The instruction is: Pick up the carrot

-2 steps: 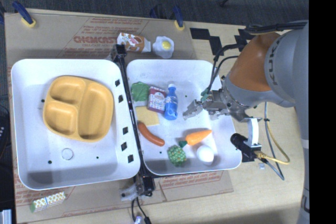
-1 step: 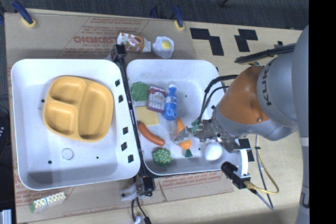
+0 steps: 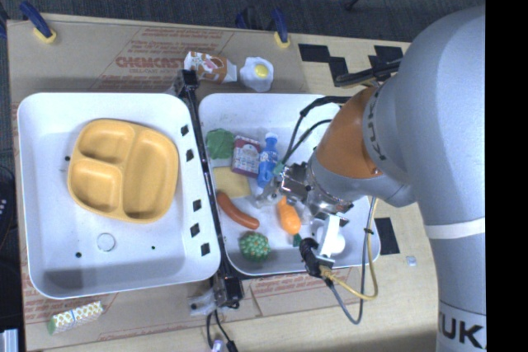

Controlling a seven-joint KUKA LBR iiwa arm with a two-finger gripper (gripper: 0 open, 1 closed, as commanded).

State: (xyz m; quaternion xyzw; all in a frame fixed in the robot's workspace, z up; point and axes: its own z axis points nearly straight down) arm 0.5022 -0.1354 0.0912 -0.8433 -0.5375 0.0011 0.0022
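Arm [image 3: 429, 136] hides much of the right bin [image 3: 247, 107] — claw [image 3: 290, 202] fingers obscured, state cannot be told. One carrot [image 3: 289, 217] lies directly at the claw; one sausage [image 3: 238, 211] just left of it.

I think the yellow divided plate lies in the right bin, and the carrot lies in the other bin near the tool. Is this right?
Not quite. The camera view shows the yellow divided plate in the left bin. The carrot lies in the other bin, the right one, near the tool.
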